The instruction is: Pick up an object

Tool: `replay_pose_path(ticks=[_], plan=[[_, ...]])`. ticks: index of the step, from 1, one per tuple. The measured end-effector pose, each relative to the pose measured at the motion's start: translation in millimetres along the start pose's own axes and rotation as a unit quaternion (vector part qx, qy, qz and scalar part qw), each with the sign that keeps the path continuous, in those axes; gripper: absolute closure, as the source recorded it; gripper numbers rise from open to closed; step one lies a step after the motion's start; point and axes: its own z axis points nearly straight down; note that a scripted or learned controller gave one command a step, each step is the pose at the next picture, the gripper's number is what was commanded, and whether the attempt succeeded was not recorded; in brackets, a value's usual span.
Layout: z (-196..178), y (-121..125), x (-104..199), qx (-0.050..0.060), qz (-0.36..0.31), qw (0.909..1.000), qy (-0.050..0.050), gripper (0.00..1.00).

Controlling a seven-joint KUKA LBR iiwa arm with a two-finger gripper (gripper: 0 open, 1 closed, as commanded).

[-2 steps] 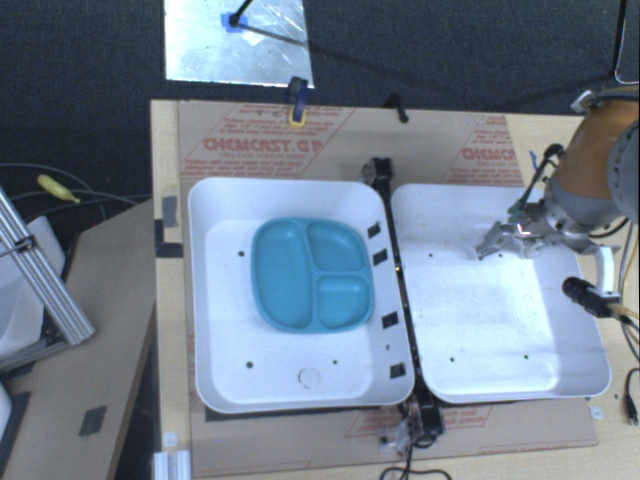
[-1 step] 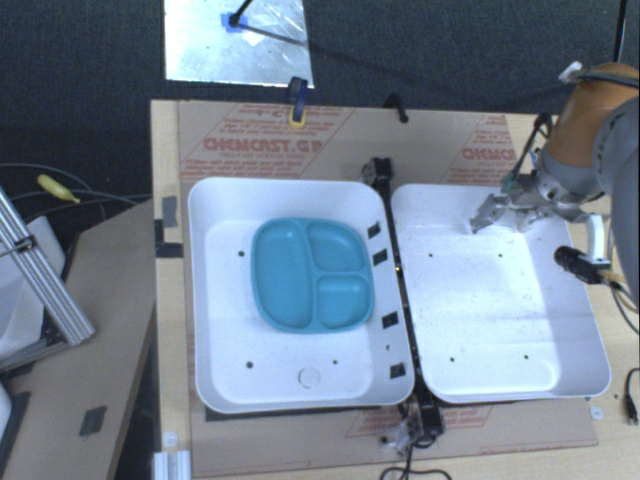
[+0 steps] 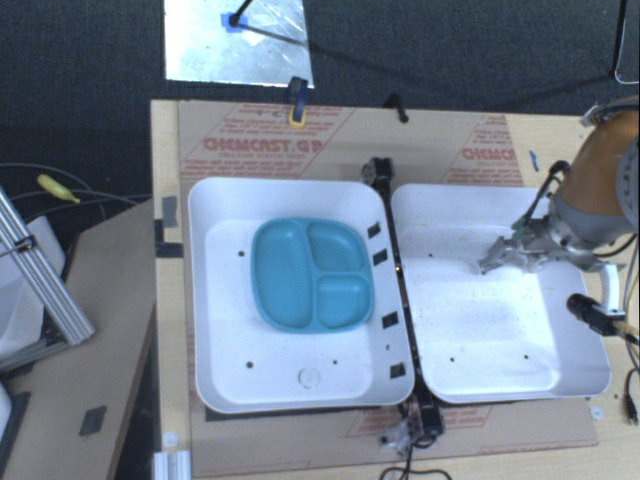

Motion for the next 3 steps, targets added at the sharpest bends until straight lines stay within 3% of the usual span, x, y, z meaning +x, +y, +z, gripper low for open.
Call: replay_pose_path(ticks=[1, 2, 3], plan=[[-2.2, 66.9, 1.5, -0.006, -0.004, 1.0, -0.002, 0.0], [0.0, 2.9, 15.0, 0.0, -0.001, 1.0, 0.0, 0.0], [0.1, -29.3, -0.9, -0.001, 0.0, 1.0, -0.001, 0.0]])
